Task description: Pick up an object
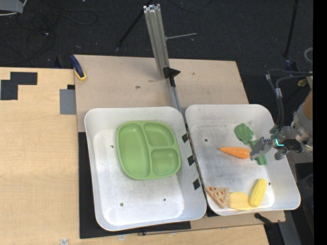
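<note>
Right bin (pixel 225 114): carrot (pixel 235 152) lies mid-bin, long axis left-right, thick end toward the gripper (pixel 263 149). Gripper sits at that end, just beside it and over a green leafy piece (pixel 244 133). Cannot tell how the gripper is set. Corn (pixel 258 192) lies nearer the front rim.

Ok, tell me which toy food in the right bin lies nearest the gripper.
The orange carrot: its tip almost meets the gripper, while the corn and waffle lie near the bin's front edge.

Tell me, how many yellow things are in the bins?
2, both in the right bin near its front edge: a corn cob, and a yellow lump touching it, beside the waffle piece.
</note>
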Controlling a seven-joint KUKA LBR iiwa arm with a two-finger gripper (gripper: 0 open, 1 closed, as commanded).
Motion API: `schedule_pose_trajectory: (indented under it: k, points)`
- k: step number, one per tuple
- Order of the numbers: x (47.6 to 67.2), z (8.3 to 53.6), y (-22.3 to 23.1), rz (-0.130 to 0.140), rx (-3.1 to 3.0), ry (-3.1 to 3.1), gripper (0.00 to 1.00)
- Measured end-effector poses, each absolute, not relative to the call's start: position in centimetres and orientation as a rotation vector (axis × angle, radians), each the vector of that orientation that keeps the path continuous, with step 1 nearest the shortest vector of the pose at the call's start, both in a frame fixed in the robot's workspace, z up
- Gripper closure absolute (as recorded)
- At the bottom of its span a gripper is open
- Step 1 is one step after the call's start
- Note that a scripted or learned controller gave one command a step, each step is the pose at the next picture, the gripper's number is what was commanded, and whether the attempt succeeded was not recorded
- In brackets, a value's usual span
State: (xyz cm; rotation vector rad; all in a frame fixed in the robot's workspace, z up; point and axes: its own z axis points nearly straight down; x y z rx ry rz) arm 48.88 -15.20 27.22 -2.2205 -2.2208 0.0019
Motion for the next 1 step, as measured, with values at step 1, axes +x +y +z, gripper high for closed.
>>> schedule_pose_trajectory:
  k: [1]
  points:
    - [48.89, 27.24, -15.20, 0.002, -2.221, -2.221, 0.00]
